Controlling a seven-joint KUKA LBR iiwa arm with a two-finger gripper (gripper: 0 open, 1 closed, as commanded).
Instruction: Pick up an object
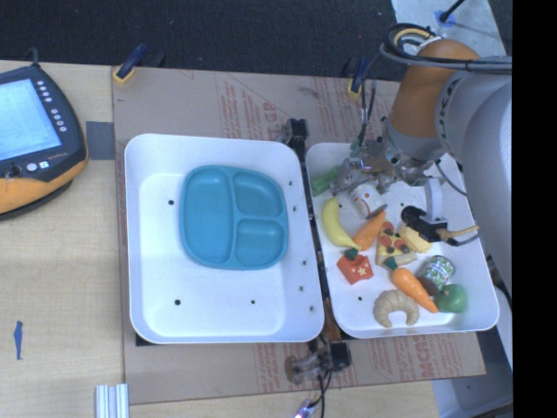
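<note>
The right bin (477, 320) holds several toy foods: a yellow banana (334, 223), an orange carrot (370, 228), a red strawberry (355, 268), a croissant (396, 307), a second carrot (415, 290), a green can (438, 271), a pizza slice (396, 247) and a small white-and-red bottle (362, 200). My gripper (365, 177) hangs low over the far left part of this bin, just above the bottle and next to a green piece (325, 181). Nothing can be seen held in it.
The left bin (157, 303) carries a blue divided plate (235, 216). An orange-edged control pendant (35, 142) lies on the bench at far left. The grey arm (470, 120) with its orange band covers the right bin's far right corner. Clamps sit along the cardboard's edges.
</note>
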